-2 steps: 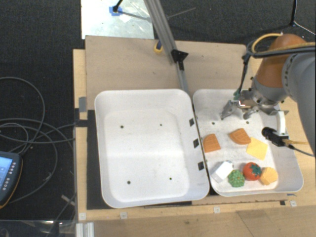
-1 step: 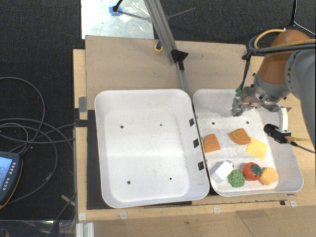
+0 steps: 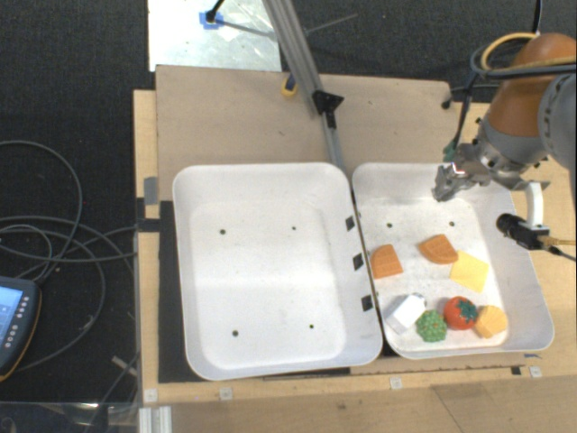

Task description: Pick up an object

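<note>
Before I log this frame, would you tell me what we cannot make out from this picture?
- Gripper, camera view: too small and blurred against the right bin to tell open from shut.
- Arm, camera view: cut off by the right edge beyond the orange band.
- White block and green piece, camera view: too small to tell whether they touch.
- Handheld screen, camera view: cut off by the left edge.

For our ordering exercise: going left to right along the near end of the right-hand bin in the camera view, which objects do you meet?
White block → green bumpy object → red round object → orange block.
</note>
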`<state>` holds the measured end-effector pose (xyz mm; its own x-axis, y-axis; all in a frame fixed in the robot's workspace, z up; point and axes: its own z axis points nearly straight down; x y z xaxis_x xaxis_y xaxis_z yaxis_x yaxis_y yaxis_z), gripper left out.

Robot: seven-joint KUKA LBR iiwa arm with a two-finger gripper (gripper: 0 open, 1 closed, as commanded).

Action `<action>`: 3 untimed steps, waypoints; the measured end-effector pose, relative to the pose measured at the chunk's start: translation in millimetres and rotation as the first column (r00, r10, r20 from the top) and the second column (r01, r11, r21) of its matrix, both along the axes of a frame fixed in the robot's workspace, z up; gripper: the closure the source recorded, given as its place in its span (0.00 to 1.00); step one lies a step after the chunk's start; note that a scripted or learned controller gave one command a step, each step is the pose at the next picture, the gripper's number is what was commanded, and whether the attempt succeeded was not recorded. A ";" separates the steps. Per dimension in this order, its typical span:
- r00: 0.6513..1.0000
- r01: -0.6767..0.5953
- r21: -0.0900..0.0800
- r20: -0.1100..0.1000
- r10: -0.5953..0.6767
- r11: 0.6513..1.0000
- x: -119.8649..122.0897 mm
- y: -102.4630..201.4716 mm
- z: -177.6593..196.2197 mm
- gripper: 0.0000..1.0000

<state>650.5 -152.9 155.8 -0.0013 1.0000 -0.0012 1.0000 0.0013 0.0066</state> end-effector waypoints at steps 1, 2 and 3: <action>1.000 -0.002 -0.002 0.003 0.002 1.000 2.9 -4.7 65.2 1.00; 1.000 -0.005 -0.001 0.004 0.005 1.000 1.9 -2.2 130.6 1.00; 1.000 -0.005 0.000 -0.002 0.005 1.000 2.9 -2.0 135.6 1.00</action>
<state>653.4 -154.9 291.4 -0.0065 1.0000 -0.0012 1.0000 0.0065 0.0042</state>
